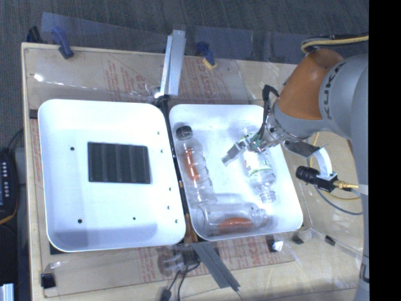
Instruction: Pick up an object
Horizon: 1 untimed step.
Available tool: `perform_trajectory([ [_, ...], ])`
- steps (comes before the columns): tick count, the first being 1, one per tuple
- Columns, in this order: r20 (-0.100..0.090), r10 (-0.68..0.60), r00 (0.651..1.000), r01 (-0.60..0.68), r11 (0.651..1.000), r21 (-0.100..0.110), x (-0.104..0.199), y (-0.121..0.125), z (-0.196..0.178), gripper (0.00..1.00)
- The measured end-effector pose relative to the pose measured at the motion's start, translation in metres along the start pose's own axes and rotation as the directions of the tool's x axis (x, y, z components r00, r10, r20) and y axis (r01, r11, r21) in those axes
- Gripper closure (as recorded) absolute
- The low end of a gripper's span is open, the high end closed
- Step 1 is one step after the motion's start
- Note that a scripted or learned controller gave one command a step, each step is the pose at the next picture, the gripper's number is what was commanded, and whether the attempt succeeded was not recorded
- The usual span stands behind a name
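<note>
Bottle [260, 171] lies lengthwise down the right bin [285, 215], just below the gripper [241, 149], whose fingers look spread and hold nothing.

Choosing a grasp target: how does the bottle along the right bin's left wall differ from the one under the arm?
The left-wall bottle has a dark cap and orange contents; the bottle under the arm looks clear with a pale label. The left-wall bottle lies open to view, while the gripper overlaps the other's upper end. Both are transparent plastic, lying on their sides in the right bin.
</note>
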State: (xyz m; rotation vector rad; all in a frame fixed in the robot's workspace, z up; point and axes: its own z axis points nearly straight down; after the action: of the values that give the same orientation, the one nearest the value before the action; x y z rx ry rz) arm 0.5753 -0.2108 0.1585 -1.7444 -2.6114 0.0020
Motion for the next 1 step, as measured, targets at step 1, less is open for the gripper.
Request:
perform_trajectory([
  [1, 0.001, -0.011, 1.0, 0.011, 1.0, -0.001, -0.0045, 0.011, 0.0173, 0.0],
])
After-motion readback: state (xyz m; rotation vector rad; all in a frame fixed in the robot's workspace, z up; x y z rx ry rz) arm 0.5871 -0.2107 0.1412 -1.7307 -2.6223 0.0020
